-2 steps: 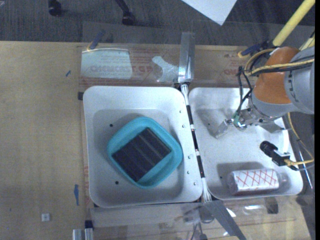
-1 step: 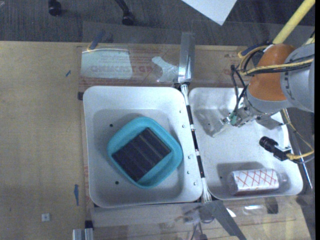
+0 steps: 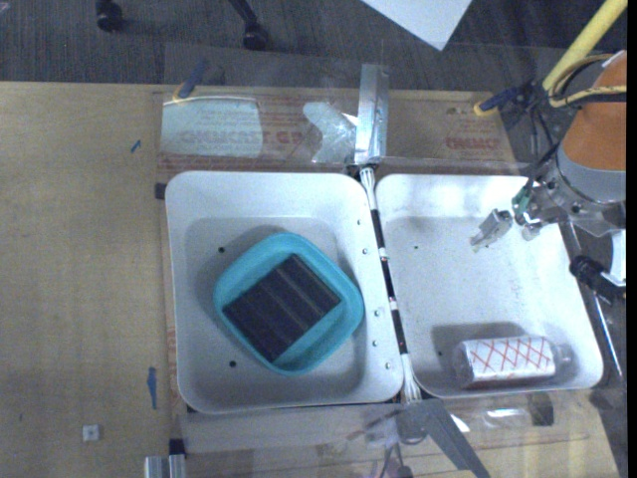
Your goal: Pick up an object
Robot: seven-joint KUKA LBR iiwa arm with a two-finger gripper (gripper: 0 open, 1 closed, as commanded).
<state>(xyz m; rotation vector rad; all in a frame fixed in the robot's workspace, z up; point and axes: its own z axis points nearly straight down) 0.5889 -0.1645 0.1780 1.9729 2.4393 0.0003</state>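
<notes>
Gripper [image 3: 490, 229] hangs over the right bin [image 3: 438, 207] toward its 1 o'clock corner; finger state can't be told. Red-lattice white packet [image 3: 508, 358] lies at 6 o'clock. Left bin [image 3: 199, 207] holds a teal container [image 3: 289, 302].

The grey KUKA arm [image 3: 595, 142] is reaching in from the 3 o'clock edge of the camera view, its orange band [image 3: 597, 127] sitting high at about 2 o'clock. Below the band the wrist is angling toward 9 o'clock, with dark cables looping around it and a yellow hose running off toward 1 o'clock. The pincer [image 3: 490, 229] is pointing toward 8 o'clock, its small pale metal tip hanging clear of the wrist. Nothing is showing between its fingers.
</notes>
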